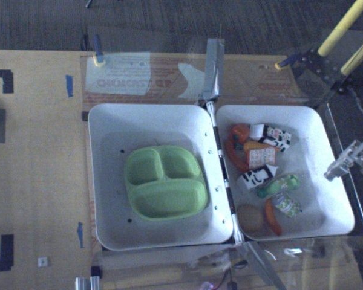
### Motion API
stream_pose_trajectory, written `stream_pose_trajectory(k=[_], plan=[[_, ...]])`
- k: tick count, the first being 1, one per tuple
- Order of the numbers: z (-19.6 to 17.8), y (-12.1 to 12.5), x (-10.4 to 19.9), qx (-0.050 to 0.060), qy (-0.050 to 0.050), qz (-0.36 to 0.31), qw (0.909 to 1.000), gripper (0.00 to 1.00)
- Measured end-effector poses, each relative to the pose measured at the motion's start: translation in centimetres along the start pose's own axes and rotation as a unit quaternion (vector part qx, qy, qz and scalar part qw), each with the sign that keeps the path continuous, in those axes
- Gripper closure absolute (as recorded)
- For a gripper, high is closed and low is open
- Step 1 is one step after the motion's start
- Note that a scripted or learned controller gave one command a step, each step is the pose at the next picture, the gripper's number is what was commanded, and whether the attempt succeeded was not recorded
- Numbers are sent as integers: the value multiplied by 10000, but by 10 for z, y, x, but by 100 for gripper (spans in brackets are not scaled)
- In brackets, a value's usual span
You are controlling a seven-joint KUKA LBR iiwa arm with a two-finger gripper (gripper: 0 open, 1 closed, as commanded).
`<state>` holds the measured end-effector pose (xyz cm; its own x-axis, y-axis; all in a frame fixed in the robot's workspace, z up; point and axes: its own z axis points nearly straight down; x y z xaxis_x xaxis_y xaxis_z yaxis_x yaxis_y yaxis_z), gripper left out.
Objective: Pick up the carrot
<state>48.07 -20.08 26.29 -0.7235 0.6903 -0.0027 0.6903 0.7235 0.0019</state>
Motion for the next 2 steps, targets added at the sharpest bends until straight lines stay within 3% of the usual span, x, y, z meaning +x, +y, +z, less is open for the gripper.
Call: stream_pose_trajectory(k=[1, 2], plan=[[-11, 27, 26, -1, -9, 1575, 9875, 100], [-3, 48, 46, 11, 14, 2917, 9565, 100]])
